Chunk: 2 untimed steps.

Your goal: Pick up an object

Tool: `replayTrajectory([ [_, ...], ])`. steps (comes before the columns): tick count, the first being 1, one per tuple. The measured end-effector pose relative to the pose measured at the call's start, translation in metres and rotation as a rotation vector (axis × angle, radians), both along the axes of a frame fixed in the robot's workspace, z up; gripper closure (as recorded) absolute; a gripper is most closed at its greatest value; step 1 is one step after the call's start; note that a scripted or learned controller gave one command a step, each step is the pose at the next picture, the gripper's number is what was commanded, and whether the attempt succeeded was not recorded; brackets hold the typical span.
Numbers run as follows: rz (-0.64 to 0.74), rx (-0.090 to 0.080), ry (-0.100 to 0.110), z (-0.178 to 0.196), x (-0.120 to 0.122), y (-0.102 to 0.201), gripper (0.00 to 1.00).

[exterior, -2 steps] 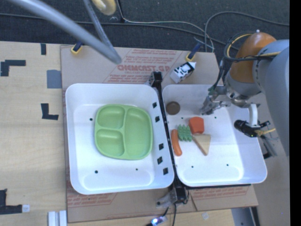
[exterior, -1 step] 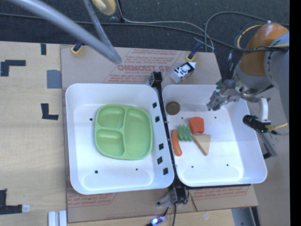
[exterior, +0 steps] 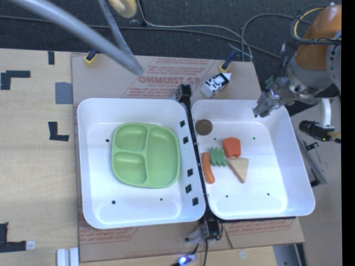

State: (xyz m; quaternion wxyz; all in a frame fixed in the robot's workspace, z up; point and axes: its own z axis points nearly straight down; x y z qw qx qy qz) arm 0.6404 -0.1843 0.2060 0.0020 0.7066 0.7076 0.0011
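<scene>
The right white bin (exterior: 277, 148) holds a brown round disc (exterior: 203, 127), an orange-red block (exterior: 232, 147), a green knobbly piece (exterior: 217, 157), an orange carrot-like stick (exterior: 207, 168) and a tan wedge (exterior: 239, 168). These lie clustered in the bin's left half. My gripper (exterior: 262, 111) hovers over the bin's upper right corner, well to the right of the objects and apart from them. Nothing shows between its tips.
The left white bin (exterior: 94, 204) carries a green divided plate (exterior: 146, 154). A black clip strip (exterior: 188, 148) runs between the bins. Cables and a small black-and-white item (exterior: 215, 83) lie on the cardboard behind. A grey pole (exterior: 72, 21) crosses the upper left.
</scene>
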Motion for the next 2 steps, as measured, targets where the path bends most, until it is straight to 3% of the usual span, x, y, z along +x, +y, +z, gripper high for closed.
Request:
replayTrajectory([
  [1,-0.001,0.000,0.005,-0.001,0.000,0.000,1.00],
  [2,0.001,0.002,0.008,0.000,-0.033,0.045,1.00],
])
